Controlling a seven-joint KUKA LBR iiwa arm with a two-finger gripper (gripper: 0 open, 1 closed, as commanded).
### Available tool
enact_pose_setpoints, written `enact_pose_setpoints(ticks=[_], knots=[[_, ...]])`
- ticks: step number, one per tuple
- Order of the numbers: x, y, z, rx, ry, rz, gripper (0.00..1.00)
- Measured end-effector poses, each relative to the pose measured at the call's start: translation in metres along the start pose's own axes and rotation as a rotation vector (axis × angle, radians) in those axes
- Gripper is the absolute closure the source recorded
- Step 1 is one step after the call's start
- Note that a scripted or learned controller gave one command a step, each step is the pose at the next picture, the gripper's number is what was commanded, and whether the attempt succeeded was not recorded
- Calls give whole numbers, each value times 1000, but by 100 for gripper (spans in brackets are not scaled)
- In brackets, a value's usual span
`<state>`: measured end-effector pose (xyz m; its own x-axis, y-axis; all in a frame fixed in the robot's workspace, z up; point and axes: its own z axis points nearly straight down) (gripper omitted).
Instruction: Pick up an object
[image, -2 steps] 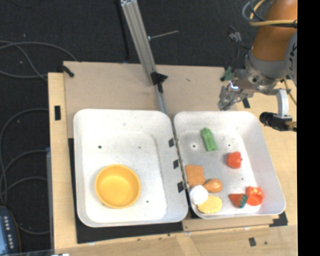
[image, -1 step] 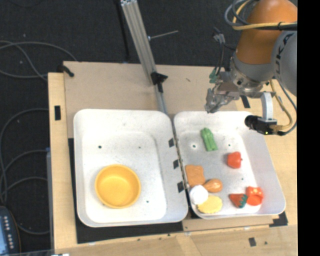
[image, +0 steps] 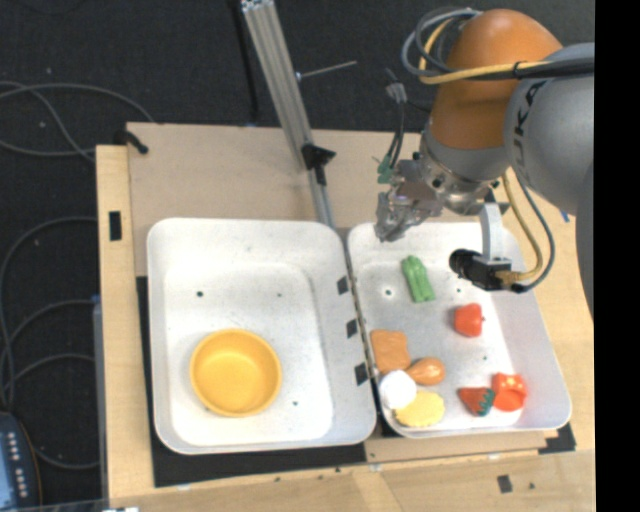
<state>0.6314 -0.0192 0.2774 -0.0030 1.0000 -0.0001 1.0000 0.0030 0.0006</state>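
My gripper (image: 393, 226) hangs over the far left corner of the right bin (image: 545, 345), with no object visible in it. Just below and to its right lies a green object (image: 417, 279) on the bin floor. Farther along are a red round piece (image: 468, 320), an orange block (image: 390, 350), an orange oval piece (image: 427, 371), a white ball (image: 397, 388) and a yellow piece (image: 423, 409). Two red pieces (image: 478, 400) (image: 509, 391) lie at the near right corner.
A yellow bowl (image: 235, 372) sits in the near part of the left bin (image: 165, 300). A slanted metal post (image: 290, 100) rises behind the bins, close to the gripper's left. Black clips (image: 352, 327) line the seam between the bins.
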Motion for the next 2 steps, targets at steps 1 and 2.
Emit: enact_pose_setpoints(ticks=[1, 2], knots=[[57, -14, 0, 0, 2, -4, 100], [99, -25, 4, 2, 1, -4, 100]])
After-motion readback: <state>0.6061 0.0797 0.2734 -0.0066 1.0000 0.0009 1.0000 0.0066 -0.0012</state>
